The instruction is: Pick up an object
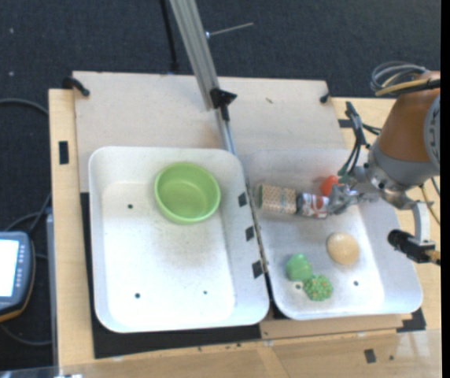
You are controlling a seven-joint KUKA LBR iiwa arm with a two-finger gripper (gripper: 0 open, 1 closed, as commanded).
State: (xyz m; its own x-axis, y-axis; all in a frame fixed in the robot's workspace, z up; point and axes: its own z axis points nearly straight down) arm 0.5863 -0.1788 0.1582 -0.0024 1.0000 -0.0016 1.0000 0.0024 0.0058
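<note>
In the right bin [382,294] a clear plastic bottle [282,200] lies on its side, its red cap [329,184] pointing right. My gripper [340,201] sits low at the bottle's cap end, touching or almost touching it. The grey arm with its orange band [407,128] reaches in from the right. A beige round object [343,249] rests just below the gripper. Two green pieces, a smooth one [297,267] and a knobbly one [318,288], lie near the bin's front.
The left bin [115,290] holds a light green bowl [186,193] near its back. A metal pole [197,42] slants up from between the bins. Cables [394,75] hang behind the arm.
</note>
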